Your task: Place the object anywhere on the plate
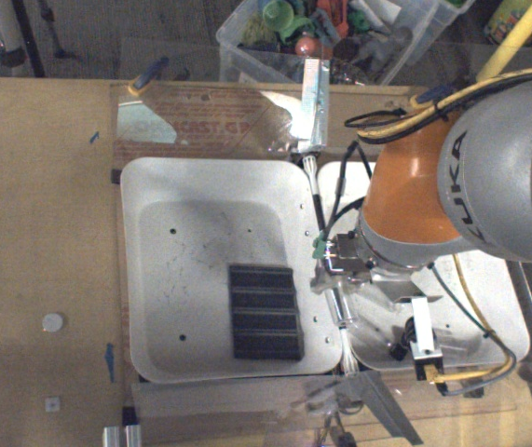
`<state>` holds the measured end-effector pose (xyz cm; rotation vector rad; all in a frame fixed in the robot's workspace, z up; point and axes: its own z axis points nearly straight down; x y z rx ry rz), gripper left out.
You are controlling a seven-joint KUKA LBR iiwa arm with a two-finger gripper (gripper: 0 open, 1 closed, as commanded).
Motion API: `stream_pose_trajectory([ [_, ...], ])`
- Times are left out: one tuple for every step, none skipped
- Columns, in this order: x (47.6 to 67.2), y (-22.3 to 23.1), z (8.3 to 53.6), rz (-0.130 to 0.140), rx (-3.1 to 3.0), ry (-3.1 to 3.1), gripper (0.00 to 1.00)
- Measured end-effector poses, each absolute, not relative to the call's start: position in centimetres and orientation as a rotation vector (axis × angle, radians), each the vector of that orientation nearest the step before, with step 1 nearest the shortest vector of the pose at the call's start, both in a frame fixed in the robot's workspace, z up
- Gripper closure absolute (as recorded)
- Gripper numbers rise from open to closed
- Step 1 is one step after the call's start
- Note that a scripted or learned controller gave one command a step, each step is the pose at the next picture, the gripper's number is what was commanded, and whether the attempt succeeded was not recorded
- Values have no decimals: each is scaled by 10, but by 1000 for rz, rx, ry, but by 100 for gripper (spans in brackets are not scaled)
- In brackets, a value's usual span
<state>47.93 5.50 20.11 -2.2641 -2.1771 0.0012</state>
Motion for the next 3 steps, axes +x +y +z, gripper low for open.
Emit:
stream_pose_trajectory([
  [479, 135, 175, 3, -2319, -2117, 100],
  [479, 182, 301, 3, -2318, -2120, 100],
  [479, 225, 435, 2, -2164, -2278, 100],
])
